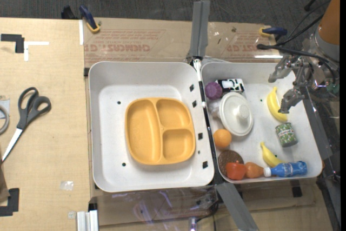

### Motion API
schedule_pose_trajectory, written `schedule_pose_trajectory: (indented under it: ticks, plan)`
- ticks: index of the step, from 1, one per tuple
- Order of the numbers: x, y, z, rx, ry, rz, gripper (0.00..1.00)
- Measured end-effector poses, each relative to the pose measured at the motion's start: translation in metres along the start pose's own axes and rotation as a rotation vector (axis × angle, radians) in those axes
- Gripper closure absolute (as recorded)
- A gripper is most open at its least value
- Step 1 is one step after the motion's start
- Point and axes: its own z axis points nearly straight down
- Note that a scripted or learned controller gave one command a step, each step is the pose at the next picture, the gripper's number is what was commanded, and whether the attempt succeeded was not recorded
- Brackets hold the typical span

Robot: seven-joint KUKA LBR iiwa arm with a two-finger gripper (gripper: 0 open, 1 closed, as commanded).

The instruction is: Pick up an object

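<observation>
Pick not yet made: nothing is lifted.

The right bin [316, 132] holds every candidate object; the claw [289, 100] hangs just over the upper banana [274, 106], whether wide or narrow I cannot tell, with nothing seen between its tips.

We see a pale wooden worktop [48, 170] carrying two shallow white bins: the left bin [102, 132] and the right bin [308, 121], touching side by side. Black-handled scissors [24, 113] lie on the bare wood, well left of the bins.
</observation>
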Motion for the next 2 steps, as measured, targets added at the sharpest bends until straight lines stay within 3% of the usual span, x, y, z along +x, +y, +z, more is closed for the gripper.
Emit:
schedule_pose_trajectory:
  ticks: [1,2]
  plan:
    - [-0.064,-0.06,0.102,0.001,-0.003,0.021,0.0]
    - [-0.068,-0.06,0.161,0.0,-0.003,0.073,0.0]
